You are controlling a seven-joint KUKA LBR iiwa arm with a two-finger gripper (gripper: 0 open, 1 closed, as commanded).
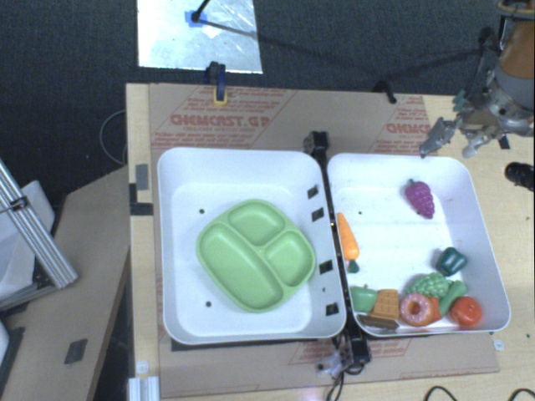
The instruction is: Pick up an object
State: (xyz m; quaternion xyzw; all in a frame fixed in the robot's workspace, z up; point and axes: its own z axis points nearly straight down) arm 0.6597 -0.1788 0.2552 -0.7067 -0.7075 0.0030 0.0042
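A dark carpeted floor is surrounding the bench (251,111), whose brown top is carrying two shallow white bins side by side. My fingers are hanging spread apart with nothing between them, one tip (428,143) reaching toward the far rim of the right bin and the other (473,145) just beside it; my gripper (451,144) is hovering over the bench's far right corner, just outside that rim. The right bin (401,186) is lying below me. A purple bunch of grapes (420,197) is sitting nearest me, toward the bin's far side. A carrot (347,237) is lying along its left wall. A dark green pepper (450,261) is resting by the right wall. Along the near edge a pile is crowding together: a green piece (363,296), a waffle-like block (385,306), a pink doughnut (417,308), leafy greens (435,286) and a red tomato (466,310). The left bin (180,224) is holding a green divided plate (255,255), lying flat in its middle.
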